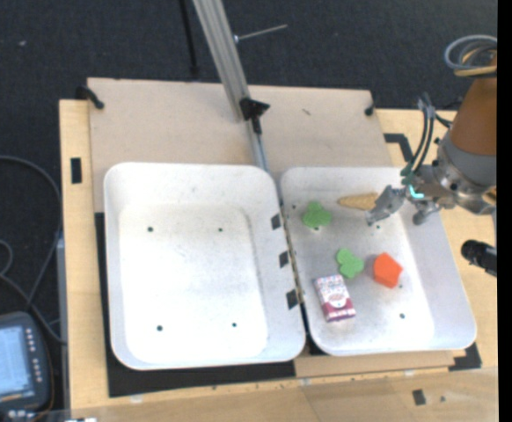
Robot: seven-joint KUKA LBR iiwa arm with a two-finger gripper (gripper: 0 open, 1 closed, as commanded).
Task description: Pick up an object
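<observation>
Gripper (403,206) first: it hangs over the far right part of the right bin (441,310), its two fingers spread apart with nothing between them, one finger tip close beside the wide end of the tan cone (356,202) and the other nearer the bin's right wall. Whether either tip touches the bin floor cannot be told. Above it rises the grey arm (471,152) with its orange band, reaching in from the right of the right bin.

By size, the table (194,121) comes next, a pale board carrying both bins, with a slanted metal rail (225,51) crossing its far side. Left of the right bin and touching its edge sits the left bin (194,262), white and shallow. The right bin itself holds all the loose things.

Near the right bin's front left sits a small pink and white carton (334,298), lying tilted. An orange block (387,270) rests near the bin's middle, to the right of the carton and apart from it. Just left of the orange block lies a green clover-shaped piece (350,263), close to it. A second green clover-shaped piece (317,216) lies toward the bin's far left, near the wall shared with the left bin. The tan cone lies on its side in the far part of the bin, pointing left.
</observation>
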